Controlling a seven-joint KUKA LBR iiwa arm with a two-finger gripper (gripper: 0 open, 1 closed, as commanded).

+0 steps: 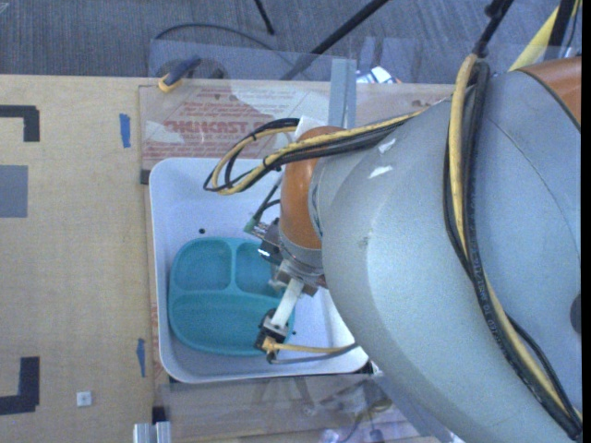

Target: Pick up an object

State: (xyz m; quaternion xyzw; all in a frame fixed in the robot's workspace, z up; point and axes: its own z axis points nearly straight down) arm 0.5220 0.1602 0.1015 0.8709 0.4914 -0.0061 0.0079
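Where tool hangs: over teal tray, right rim, in white bin.
Tool state: cannot tell, hidden.
Advice: pinch raised rim, not flat floor.

Teal divided tray lies in a white bin.

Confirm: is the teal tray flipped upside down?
No, the tray lies in the bin with its compartments facing up.
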